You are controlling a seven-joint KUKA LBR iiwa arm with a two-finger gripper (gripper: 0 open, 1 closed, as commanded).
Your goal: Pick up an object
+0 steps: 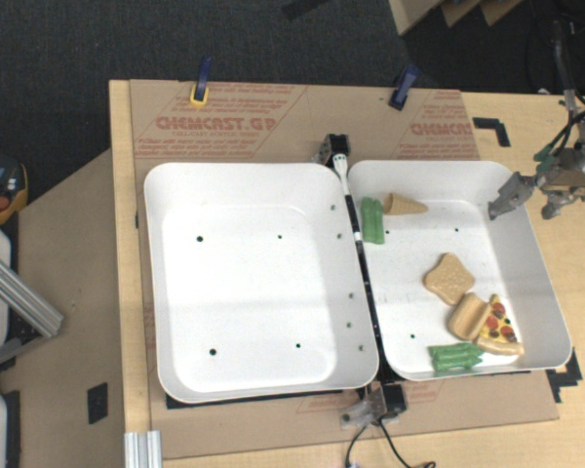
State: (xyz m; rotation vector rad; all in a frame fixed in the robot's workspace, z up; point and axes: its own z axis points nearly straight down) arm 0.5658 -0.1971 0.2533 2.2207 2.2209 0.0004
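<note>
Cardboard sheeting covers the surface (273, 115) under two shallow white bins, and we see every item lying in the right bin (526, 271): a green block (372, 221) against its left wall, a tan wedge (403, 204) just beside it, a toast slice (449, 278) near the middle, and a bread roll (466, 316), a pizza slice (498, 329) and a green leafy piece (454, 358) clustered toward the near right corner. We find the hand (538, 191) over that bin's far right rim, grasping nothing, though we cannot tell how it is set.
</note>
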